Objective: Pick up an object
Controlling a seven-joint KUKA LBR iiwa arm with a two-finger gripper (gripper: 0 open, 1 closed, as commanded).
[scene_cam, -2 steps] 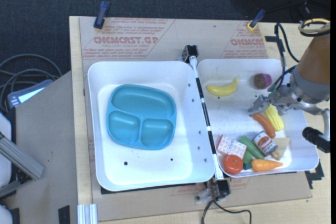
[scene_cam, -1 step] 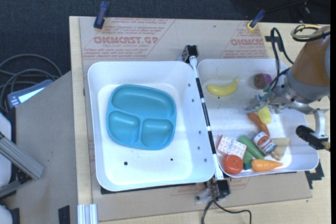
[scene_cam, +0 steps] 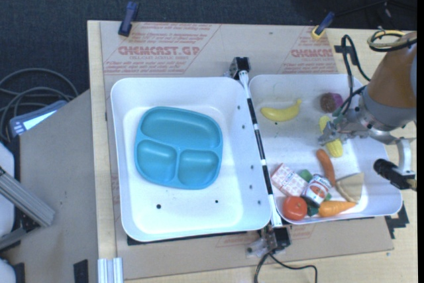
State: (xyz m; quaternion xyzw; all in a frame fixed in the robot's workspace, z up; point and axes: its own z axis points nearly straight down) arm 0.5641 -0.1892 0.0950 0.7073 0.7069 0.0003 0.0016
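Yellow pieces point(scene_cam: 333, 144), maybe corn or another toy food, lie in the right bin point(scene_cam: 291, 84) directly under the gripper point(scene_cam: 334, 132), which is down among them near the bin's far right side. If the gripper is grasping something or is released, I cannot tell, because the tool's tip is small and blurred against the objects. Just beside it, toward the back, is a dark purple round object point(scene_cam: 330, 101), and to the left of that a yellow banana point(scene_cam: 281, 111) lies alone on the white floor. Toward the front from the gripper is an orange carrot point(scene_cam: 325, 166), lying at a slant. At the front of this bin the things are crowded together: a white and red packet point(scene_cam: 287, 179), a small green piece point(scene_cam: 304, 175), a can with a red label point(scene_cam: 317, 189), a red tomato point(scene_cam: 295, 208), a second carrot point(scene_cam: 336, 208) and a beige wedge point(scene_cam: 351, 187). The left bin point(scene_cam: 126, 162) holds a blue divided plate point(scene_cam: 179, 148) with three compartments. Both bins rest on a board point(scene_cam: 172, 53) with red printing.
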